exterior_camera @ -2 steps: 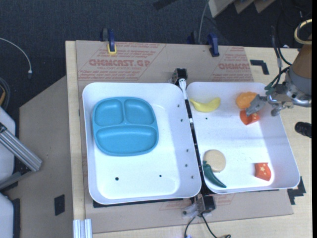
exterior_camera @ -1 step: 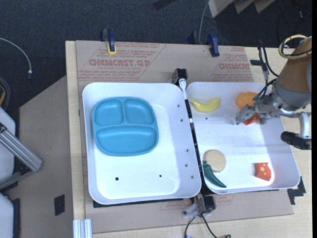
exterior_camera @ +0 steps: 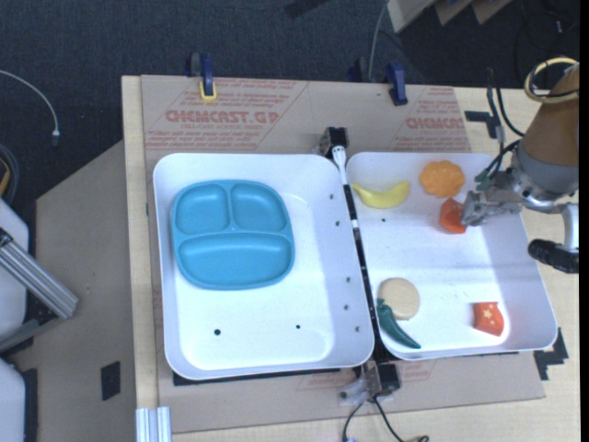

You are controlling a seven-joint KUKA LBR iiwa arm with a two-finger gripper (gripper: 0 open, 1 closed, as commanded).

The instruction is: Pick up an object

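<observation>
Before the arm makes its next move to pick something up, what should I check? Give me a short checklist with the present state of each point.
1. Gripper is over the right bin: ok.
2. Gripper is at a target, the red piece: ok.
3. Red piece sits between the jaws: cannot tell.
4. Orange is apart from the red piece: not ok, they lie very close.
5. Banana, round biscuit, green pepper and strawberry lie away from the gripper: ok.

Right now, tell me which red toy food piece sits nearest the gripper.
The red piece beside the orange fruit, right at the gripper; the other red piece lies near the bin's front edge.
</observation>
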